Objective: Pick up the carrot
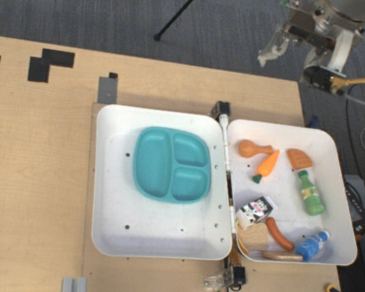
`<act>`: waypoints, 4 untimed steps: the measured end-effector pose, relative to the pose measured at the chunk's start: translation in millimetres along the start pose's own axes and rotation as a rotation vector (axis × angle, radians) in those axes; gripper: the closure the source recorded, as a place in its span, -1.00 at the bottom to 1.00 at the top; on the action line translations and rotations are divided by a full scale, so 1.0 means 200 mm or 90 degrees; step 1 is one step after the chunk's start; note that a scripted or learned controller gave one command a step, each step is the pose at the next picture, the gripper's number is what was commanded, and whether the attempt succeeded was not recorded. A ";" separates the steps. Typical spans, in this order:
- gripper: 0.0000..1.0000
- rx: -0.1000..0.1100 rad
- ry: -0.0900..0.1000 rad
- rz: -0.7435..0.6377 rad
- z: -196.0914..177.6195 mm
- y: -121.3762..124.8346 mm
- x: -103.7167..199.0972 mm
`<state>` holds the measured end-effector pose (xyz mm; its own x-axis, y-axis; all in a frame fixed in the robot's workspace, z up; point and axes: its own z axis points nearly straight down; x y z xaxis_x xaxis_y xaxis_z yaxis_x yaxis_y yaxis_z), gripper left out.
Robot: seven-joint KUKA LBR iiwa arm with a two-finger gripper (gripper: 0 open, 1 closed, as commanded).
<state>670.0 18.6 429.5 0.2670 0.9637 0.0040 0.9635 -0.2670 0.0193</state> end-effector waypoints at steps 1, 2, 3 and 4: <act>-1.00 0.008 -0.002 -0.002 0.03 -0.01 0.01; -1.00 0.019 -0.005 -0.064 0.95 -0.01 -0.32; -1.00 0.007 -0.001 -0.132 1.56 -0.13 -0.54; -1.00 0.013 -0.003 -0.130 1.72 -0.15 -0.76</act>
<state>608.1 -120.4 84.0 0.0665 0.9978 -0.0021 0.9978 -0.0665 -0.0003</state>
